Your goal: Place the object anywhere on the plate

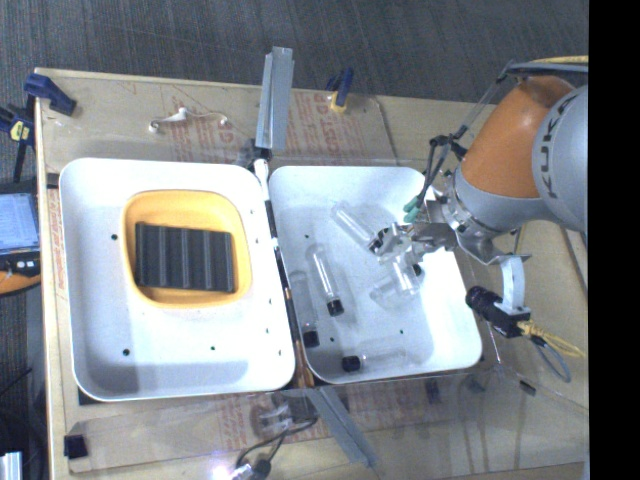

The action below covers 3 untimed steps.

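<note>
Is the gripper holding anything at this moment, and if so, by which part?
It cannot be told. The gripper sits low in the right bin among clear tubes, but glare and clutter hide whether anything is between its fingers.

The left bin has open white floor all around the yellow plate, most at the front. A dark ridged block covers the plate's middle. In the right bin, clear tubes lie scattered; the back left corner stays free.
</note>
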Each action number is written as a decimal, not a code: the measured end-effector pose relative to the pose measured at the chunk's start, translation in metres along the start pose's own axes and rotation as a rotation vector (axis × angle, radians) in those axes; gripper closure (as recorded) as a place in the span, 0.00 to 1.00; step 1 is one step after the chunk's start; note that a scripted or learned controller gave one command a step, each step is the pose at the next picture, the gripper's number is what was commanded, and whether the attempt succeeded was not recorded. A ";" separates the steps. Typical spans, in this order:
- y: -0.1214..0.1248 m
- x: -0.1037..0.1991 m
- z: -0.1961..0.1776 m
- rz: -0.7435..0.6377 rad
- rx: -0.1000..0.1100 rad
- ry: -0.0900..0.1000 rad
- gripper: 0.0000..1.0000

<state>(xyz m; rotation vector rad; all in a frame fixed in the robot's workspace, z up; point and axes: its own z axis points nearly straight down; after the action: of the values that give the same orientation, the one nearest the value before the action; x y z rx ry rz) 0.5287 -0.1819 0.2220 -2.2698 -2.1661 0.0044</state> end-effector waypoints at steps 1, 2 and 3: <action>-0.004 0.051 0.002 -0.102 0.001 0.001 1.00; 0.042 0.101 0.031 -0.359 -0.002 -0.001 1.00; 0.058 0.148 0.023 -0.624 -0.004 -0.002 1.00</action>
<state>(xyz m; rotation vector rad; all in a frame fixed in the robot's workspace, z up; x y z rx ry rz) 0.5936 -0.0364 0.1986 -1.4966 -2.7615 0.0012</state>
